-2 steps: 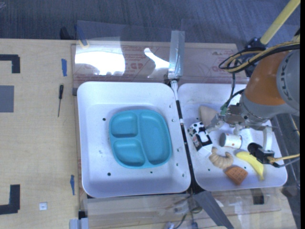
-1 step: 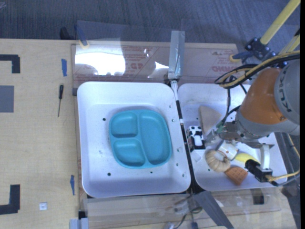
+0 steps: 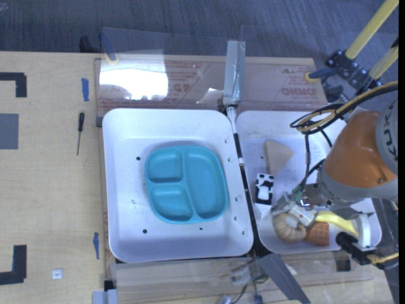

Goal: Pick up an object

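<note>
1. The gripper (image 3: pixel 302 202) is low in the right bin (image 3: pixel 253 122), above a tan round object (image 3: pixel 288 227) beside a banana (image 3: pixel 335 222): the reach-and-grasp step.
2. Whether the jaws are open or closed, I cannot tell; next comes a firm close.
3. The bin's near wall is close; the left bin holds a blue divided plate (image 3: pixel 186 183).

Faint reddish print runs along the clear panel (image 3: pixel 190 75) behind the bins, too washed-out to read. "KU" shows on the arm (image 3: pixel 387 135) at the right edge.
</note>
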`<state>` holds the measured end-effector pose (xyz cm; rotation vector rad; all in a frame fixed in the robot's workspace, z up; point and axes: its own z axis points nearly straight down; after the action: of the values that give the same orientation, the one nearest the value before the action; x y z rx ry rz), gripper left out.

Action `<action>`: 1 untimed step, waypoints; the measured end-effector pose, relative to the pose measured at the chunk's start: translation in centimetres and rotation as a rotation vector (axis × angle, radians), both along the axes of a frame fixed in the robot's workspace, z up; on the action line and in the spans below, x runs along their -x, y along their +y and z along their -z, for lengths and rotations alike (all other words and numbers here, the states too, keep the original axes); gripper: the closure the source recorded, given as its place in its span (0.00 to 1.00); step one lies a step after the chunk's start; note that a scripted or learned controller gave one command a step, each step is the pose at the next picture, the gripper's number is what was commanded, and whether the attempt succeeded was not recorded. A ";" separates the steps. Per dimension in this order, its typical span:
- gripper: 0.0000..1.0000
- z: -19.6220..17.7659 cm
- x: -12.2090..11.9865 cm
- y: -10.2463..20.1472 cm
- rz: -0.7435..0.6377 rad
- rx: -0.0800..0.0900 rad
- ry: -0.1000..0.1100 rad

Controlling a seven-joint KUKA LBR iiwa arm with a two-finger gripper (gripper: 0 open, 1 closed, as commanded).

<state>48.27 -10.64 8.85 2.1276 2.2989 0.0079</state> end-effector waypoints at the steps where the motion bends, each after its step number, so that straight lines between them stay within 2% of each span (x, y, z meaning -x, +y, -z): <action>1: 1.00 -1.0 -0.2 0.1 -0.001 -0.002 -0.004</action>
<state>48.50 -10.52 9.86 2.1253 2.2987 0.0142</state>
